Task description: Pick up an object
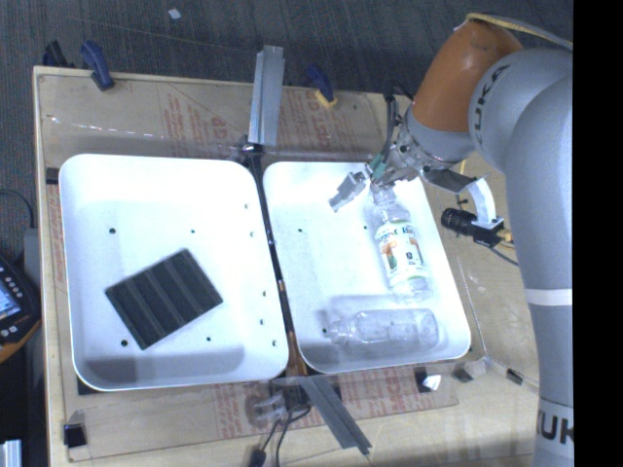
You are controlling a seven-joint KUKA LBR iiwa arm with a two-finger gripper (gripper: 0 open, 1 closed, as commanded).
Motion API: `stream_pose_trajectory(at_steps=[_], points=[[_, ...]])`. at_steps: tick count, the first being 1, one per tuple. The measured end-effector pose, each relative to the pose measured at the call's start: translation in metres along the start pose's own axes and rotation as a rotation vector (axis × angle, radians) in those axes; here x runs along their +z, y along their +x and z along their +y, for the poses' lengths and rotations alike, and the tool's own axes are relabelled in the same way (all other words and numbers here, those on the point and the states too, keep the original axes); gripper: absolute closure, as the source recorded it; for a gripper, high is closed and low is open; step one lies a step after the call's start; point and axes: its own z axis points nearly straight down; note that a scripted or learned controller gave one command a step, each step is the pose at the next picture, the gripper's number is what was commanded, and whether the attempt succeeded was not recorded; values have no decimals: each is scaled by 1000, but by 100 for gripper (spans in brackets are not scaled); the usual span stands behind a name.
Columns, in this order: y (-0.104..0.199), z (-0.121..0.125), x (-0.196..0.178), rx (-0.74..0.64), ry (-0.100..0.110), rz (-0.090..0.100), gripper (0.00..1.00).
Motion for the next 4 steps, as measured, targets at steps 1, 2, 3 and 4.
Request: stream_pose_trajectory(at_steps=[1,2,3,4], points=[[4,-12,-20,128,2,0,0],[-15,-15,59,95,5,3,0],[-19,-7,32,74,1,2,0],[-8,-33,9,48,3,3,0]])
